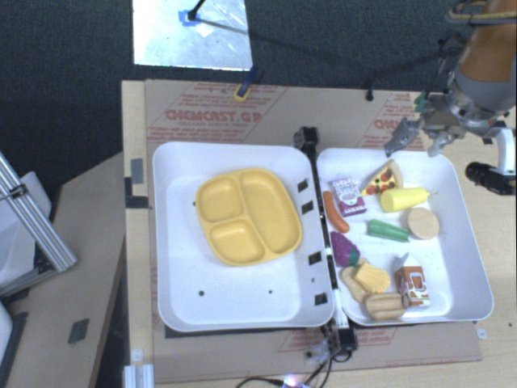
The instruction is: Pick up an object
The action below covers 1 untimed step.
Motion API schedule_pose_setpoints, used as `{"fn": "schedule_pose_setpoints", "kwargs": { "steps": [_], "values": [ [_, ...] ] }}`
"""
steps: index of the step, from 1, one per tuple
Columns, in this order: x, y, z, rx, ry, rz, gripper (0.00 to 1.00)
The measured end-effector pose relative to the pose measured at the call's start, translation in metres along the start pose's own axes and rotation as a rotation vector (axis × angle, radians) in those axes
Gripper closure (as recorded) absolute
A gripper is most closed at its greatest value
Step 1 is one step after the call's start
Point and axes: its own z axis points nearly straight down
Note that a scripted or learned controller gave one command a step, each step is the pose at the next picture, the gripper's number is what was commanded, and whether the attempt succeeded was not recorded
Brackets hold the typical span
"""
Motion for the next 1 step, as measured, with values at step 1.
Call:
{"fn": "schedule_pose_setpoints", "kwargs": {
  "steps": [1],
  "values": [
    [0.0000, 0.0019, -0.0060, -0.010, -0.001, -0.001, 0.00]
  ]
}}
